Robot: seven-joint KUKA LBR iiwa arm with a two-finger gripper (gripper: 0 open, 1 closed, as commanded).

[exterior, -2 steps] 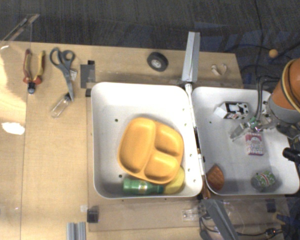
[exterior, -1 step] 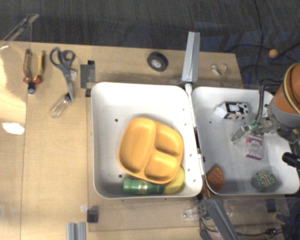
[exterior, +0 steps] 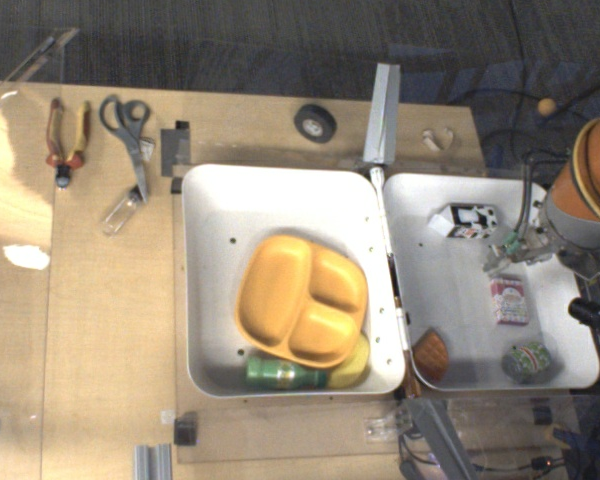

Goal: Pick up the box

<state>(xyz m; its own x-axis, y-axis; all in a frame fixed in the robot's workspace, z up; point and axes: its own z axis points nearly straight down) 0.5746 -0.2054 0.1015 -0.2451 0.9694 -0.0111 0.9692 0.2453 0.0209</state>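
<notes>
A small white and black box (exterior: 467, 220) lies near the back of the right bin (exterior: 450, 288). A flat pink and white packet (exterior: 509, 301) lies further forward in the same bin. The arm, with its orange band (exterior: 595, 173), comes in from the right edge. Its gripper (exterior: 508, 251) hangs low over the bin, between the box and the packet and just right of the box. Nothing is seen held in it.
The right bin also holds a brown rounded object (exterior: 432, 354) and a grey-green ball (exterior: 527, 360) at the front. The left bin (exterior: 210, 268) holds a yellow divided plate (exterior: 303, 298) over a green can (exterior: 280, 373). Scissors (exterior: 130, 133), pliers (exterior: 65, 138) and a tape roll (exterior: 315, 122) lie on the bench.
</notes>
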